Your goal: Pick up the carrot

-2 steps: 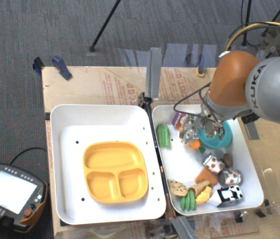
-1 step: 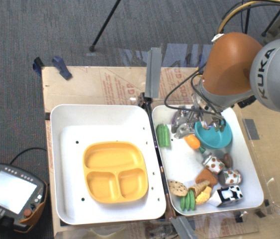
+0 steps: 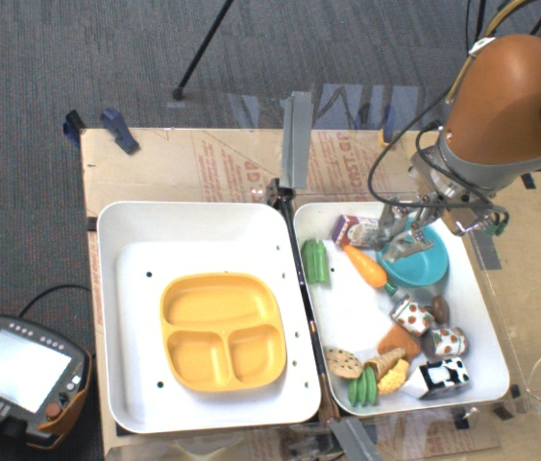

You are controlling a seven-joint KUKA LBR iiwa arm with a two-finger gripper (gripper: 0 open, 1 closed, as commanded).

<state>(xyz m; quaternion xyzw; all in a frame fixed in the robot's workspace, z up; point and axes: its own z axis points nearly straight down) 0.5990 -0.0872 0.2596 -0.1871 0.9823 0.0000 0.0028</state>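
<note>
1. Here the carrot (image 3: 367,266) lies in the right bin (image 3: 497,339), in its upper half, slanting from upper left to lower right, its lower end touching a teal bowl (image 3: 425,263) and a green vegetable (image 3: 315,260) just beside it on the left.
2. The gripper (image 3: 403,230) hangs above the bowl's left rim, just beside the carrot's upper right; it carries nothing that can be seen, and whether it is open or closed cannot be told.
3. Handling, as a judgement: the carrot looks like a toy of smooth moulded plastic, so light, stiff and somewhat slippery, not fragile. It tapers, so the thick middle offers the surest hold, taken across the short width, square to the long axis. The bowl crowds the lower end.
4. Count: two bins; one carrot; one bowl; one yellow tray (image 3: 223,331) with three compartments, in the left bin (image 3: 121,257); one purple packet (image 3: 349,229).
5. The small toys heaped in the right bin's lower half overlap too much to count exactly.
</note>
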